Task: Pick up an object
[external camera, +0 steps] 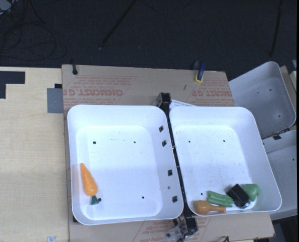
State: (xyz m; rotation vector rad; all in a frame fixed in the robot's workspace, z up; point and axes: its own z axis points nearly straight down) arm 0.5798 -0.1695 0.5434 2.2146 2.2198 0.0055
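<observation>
An orange toy carrot (88, 181) with a small green top lies near the front left corner of the left bin (116, 119). In the front right corner of the right bin (215, 120) several items huddle together: a tan pear-shaped piece (208, 207), a green pod-like piece (220, 198), a black block (238, 195) and a green rounded piece (251, 190).
Both bins sit on a brown cardboard sheet (139, 87) on the wooden bench. A grey metal plate (262, 97) stands at the right. A blue and yellow clamp (200, 72) grips the cardboard's far edge. Black brackets (170, 150) join the bins.
</observation>
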